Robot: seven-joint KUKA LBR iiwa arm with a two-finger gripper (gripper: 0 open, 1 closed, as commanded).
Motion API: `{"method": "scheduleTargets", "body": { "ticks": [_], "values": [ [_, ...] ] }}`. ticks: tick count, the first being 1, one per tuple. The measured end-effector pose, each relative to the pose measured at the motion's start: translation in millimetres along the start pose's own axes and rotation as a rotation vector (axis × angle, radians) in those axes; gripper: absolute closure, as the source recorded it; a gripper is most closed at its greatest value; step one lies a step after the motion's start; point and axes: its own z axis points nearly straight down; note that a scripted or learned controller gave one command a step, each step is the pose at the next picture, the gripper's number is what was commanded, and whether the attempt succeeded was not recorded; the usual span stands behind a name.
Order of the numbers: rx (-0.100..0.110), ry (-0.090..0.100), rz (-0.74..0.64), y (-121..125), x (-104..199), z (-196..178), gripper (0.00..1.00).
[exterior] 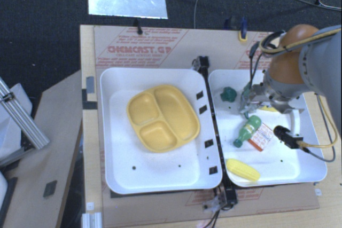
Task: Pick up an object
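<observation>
Nearest the lens, a yellow toy corn cob (243,170) lies at the front edge of the right bin (310,168), untouched. Reading from the left, the left bin (115,115) carries a yellow divided plate (162,117), set at a slant and well apart from the arm. Across the black divider (211,125) between the bins, a small dark green toy (228,94) sits near the back of the right bin. In front of it lies a green bottle (247,131), tilted, with a red-and-white packet (262,138) just beside it. Above the bottle's upper end hangs the gripper (248,105) of the grey arm (299,69), reaching in low over the bin. Whether it touches the bottle cannot be told, and the state of its fingers cannot be told either, as the wrist hides them. Nothing is seen between them. By this evidence the pick is not yet made: every object rests on the bin floor, the bottle appears the likely target, and the grasp and lift remain to be done.
</observation>
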Motion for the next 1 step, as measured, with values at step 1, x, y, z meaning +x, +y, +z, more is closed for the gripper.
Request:
{"method": "scheduleTargets", "body": {
  "ticks": [1],
  "values": [
    [-0.003,-0.001,0.001,1.7,-7.9,-61.9,1.0]
  ]
}}
